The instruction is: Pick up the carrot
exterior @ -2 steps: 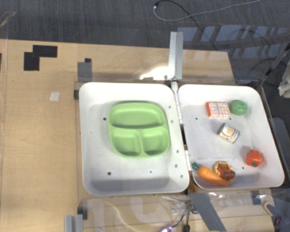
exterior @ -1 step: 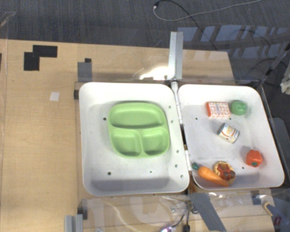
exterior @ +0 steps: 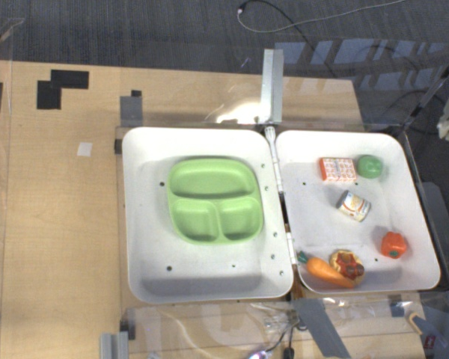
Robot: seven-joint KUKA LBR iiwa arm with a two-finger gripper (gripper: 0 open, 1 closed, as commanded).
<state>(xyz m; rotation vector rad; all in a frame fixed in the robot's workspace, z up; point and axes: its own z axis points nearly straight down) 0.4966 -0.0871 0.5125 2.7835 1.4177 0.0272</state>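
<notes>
Item: carrot — lying flat in the right bin, in its near-left corner, touching a small red-and-yellow toy on its far side. Long axis running roughly left to right; green top pointing left toward the divider, orange tip pointing right. I am judging it sits loose, as dropped. My gripper's state — I cannot tell. Green tray is occupying the left bin.

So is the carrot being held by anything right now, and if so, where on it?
Nothing holds it. The carrot lies loose at the near left corner of the right bin, touching a small red and yellow toy.
</notes>
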